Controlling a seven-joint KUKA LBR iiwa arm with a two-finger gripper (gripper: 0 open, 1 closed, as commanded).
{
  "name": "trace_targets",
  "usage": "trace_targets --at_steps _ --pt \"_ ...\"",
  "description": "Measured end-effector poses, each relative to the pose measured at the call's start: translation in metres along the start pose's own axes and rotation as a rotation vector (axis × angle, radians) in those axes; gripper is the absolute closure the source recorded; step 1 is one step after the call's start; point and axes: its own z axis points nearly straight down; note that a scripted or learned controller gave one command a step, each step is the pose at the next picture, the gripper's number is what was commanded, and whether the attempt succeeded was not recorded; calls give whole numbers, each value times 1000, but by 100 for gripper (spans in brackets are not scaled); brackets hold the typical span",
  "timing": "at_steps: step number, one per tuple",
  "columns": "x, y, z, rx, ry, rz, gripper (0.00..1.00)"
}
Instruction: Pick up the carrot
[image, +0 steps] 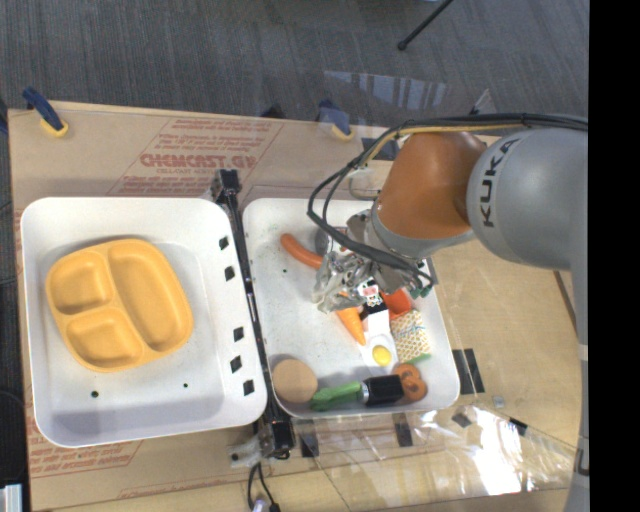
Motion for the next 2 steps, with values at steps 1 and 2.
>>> trace_targets --at_steps 1,2 --pt "0 0 0 -1 1 0 0" --pt "37 9 23 -5 9 60 0"
